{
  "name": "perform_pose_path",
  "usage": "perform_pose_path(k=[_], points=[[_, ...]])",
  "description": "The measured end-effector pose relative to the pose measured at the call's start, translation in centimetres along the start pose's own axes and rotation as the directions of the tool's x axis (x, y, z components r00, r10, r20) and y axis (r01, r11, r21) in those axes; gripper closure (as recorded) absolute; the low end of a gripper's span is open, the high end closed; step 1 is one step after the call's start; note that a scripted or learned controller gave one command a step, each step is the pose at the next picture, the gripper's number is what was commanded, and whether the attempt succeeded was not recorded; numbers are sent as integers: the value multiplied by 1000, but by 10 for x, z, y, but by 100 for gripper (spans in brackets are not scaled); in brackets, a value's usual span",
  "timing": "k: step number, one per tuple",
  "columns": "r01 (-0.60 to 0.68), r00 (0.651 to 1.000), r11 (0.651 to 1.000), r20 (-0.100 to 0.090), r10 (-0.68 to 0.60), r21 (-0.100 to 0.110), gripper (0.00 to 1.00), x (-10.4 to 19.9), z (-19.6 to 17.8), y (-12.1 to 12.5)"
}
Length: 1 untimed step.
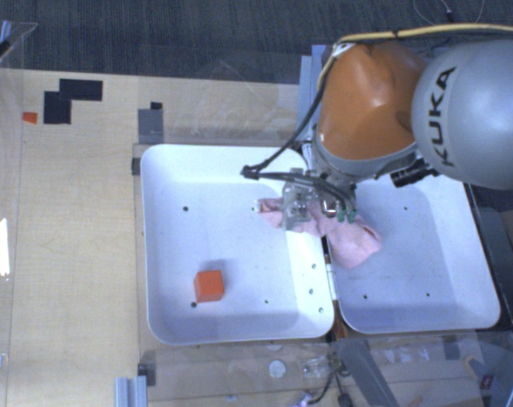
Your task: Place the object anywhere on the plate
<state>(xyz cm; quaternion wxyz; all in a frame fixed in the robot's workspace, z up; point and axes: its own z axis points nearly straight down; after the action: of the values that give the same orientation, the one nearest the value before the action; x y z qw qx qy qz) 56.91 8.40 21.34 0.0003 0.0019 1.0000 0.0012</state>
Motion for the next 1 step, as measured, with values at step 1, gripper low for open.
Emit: perform_pose_path(k=[1], points=[[9, 1000, 1000, 1, -9, 0, 100, 28, -4, 30]])
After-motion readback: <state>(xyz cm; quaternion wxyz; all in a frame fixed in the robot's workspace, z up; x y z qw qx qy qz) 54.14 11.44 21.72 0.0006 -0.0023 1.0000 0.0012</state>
